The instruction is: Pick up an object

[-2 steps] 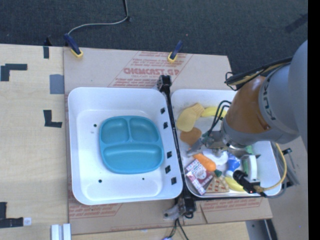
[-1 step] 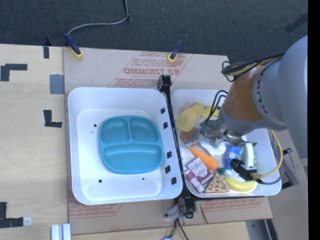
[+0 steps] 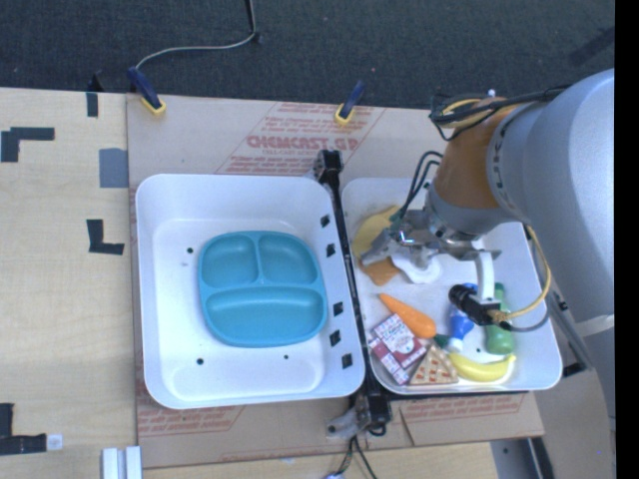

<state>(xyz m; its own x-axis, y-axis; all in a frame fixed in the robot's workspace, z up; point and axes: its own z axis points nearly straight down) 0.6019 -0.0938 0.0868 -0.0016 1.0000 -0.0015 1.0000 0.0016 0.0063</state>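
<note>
A: What takes up the most room?

B: The bench (image 3: 60,297), then the grey arm (image 3: 559,158) coming in from the right, then the two white bins. The left bin (image 3: 160,208) holds a blue divided plate (image 3: 264,287).

A: And the right bin (image 3: 539,367)?

B: Toy food, crowded. An orange carrot (image 3: 409,313) lies near its middle, with a small printed box (image 3: 395,347) and a waffle-patterned wedge (image 3: 433,369) just below it. A yellow banana (image 3: 483,368) lies along the near wall, a green piece (image 3: 498,339) touching it.

A: The gripper (image 3: 414,242)?

B: Low over the bin's far left part, above a yellow piece (image 3: 371,228) and something white (image 3: 421,267). I cannot tell how the fingers stand; the wrist hides them.
</note>
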